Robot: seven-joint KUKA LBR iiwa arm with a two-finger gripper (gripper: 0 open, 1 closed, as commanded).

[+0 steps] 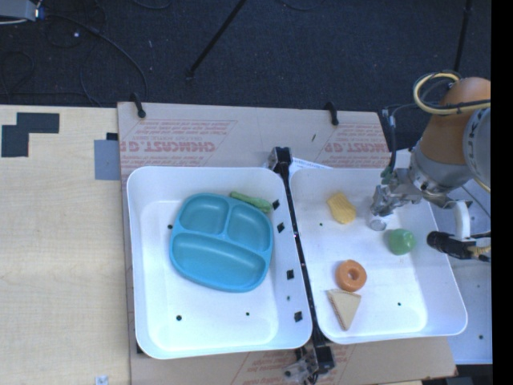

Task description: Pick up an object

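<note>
The arm is reaching in from the right over the right bin (pixel 449 315), and its pincer (pixel 383 211) is hanging low above the bin floor, between the yellow block (pixel 342 208) and the green ball (pixel 400 241); I cannot tell from this slanted view whether it is open or closed, and nothing is showing inside it. So the step in hand is looking like the approach, with no object yet taken. The candidates are all lying in the right bin: the yellow block just left of the pincer, the green ball just below and to its right, the orange ring (pixel 351 275) nearer the front, and the tan wedge (pixel 345 307) touching or almost touching the ring from below. In the left bin (pixel 152 327) a blue divided plate (pixel 220 241) is resting with a green piece (pixel 252 200) at its far rim. The next move, as I judge it, is calling for centring over one object, probably the ball or the block, then descending squarely so it does not roll or slide away.
</note>
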